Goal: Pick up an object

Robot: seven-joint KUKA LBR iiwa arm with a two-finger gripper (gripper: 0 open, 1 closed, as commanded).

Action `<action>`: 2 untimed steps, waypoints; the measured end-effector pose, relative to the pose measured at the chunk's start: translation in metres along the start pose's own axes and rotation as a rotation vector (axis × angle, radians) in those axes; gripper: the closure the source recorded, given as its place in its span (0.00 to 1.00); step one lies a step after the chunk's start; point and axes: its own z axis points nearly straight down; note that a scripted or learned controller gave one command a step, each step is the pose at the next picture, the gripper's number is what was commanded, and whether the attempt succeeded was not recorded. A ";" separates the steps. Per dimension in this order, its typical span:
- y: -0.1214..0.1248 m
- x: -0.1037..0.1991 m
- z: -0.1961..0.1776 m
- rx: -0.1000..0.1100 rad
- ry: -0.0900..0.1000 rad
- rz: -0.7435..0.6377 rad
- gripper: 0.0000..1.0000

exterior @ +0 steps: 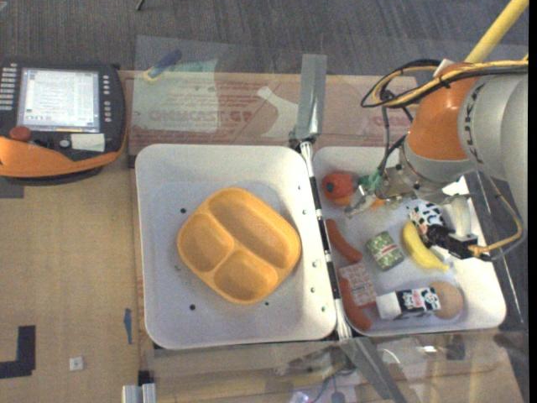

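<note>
Overhead slanted view of a table (67, 259) carrying 2 shallow white bins side by side. The left bin (159, 225) holds 1 orange 3-compartment tray (239, 243), lying near its centre. The right bin (487, 296) holds the small objects. The grey arm (495, 124) with its orange band (440, 124) reaches in from the right, and the hand (369, 193) sits low over the bin's rear left part; whether its fingers are apart or together cannot be told at this resolution.

A red tomato (338, 185) lies just to the left of the hand, at the bin's rear left corner, apparently touching or nearly touching the fingertips. Nothing is seen held. In front of the hand lie a red sausage (342, 240), a green patterned box (384, 250) and a banana (419, 248). A black-and-white cow-patterned item (428, 217) lies just behind the banana. Along the front wall lie a small milk carton (409, 302), a tan rounded object (446, 299) and a second sausage (356, 307).

A teach pendant (59, 116) rests at the table's rear left.
</note>
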 end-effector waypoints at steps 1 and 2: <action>0.001 -0.001 -0.010 -0.003 -0.001 0.001 1.00; 0.001 -0.001 -0.011 -0.003 -0.001 0.001 0.00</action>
